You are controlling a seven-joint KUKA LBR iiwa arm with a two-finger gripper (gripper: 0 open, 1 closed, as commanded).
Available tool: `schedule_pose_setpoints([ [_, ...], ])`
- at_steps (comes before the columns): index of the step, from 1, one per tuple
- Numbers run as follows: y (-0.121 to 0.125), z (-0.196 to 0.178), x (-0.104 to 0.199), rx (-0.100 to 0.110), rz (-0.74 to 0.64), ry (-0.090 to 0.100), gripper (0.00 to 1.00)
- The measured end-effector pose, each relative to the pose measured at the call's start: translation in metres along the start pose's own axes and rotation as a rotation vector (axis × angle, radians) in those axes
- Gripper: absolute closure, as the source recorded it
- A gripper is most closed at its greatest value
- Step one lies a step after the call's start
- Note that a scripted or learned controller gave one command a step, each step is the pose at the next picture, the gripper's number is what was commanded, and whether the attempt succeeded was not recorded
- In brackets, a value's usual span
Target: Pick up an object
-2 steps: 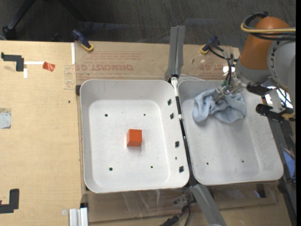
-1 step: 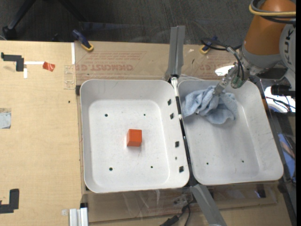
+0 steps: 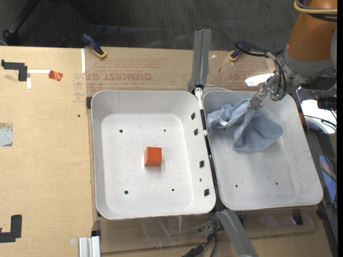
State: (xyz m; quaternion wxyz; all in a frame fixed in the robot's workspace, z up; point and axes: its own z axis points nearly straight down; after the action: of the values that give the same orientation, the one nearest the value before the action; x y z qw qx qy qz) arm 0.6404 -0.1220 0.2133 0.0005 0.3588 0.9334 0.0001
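Pincer [image 3: 256, 101] clenched, apparently, on a peak of the blue cloth [image 3: 247, 125], fabric rising to the fingertips and draping down and left of them inside the right bin [image 3: 300, 194]; grip hard to confirm at this angle. Best done by lifting straight up, slowly, until the trailing folds clear the bin floor. No sideways swing toward the divider to the pincer's left. Worth watching for fabric slipping through a shallow pinch. Orange block [image 3: 153, 157] far left of the pincer, in the left bin [image 3: 107, 197], untouched.
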Motion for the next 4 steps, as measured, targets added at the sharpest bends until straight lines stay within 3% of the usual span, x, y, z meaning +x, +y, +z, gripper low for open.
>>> schedule_pose_setpoints([
  [1, -0.004, 0.018, -0.022, 0.0, 0.121, -0.001, 1.0],
  [3, -0.004, 0.002, -0.024, -0.001, 0.122, -0.003, 1.0],
  [4, -0.01, 0.016, -0.031, 0.001, 0.201, 0.0, 1.0],
])
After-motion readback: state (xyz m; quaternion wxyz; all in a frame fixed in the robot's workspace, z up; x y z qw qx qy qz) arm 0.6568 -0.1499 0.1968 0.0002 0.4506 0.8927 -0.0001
